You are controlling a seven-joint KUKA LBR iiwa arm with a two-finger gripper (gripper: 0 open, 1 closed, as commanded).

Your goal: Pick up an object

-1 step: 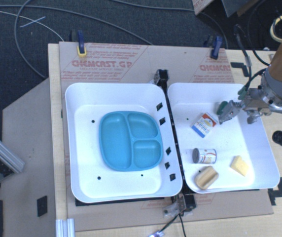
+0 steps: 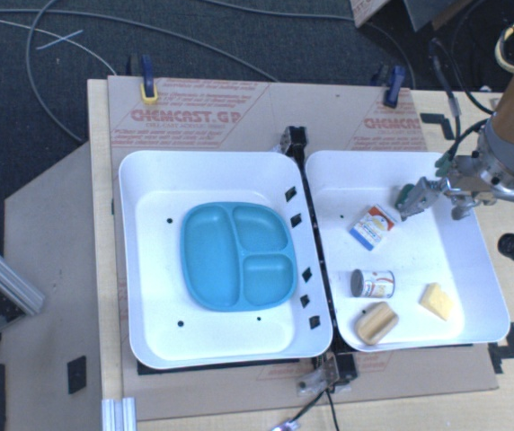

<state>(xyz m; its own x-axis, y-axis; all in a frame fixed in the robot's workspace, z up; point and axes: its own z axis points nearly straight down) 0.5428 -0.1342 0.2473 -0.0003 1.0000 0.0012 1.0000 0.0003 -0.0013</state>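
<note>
Grey tool (image 2: 416,197) above right bin (image 2: 473,250)

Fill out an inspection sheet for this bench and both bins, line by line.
Surface: board-covered bench bearing left bin and right bin side by side.
Job's things: right bin holds small box, can on its side, tan block, yellow wedge.
Clutter: blue divided plate in left bin.
Grippers: gripper above right bin, holding nothing seen.
Cables: grey cable on floor.
Surroundings: dark carpet, clamps at bench's far edge.
</note>
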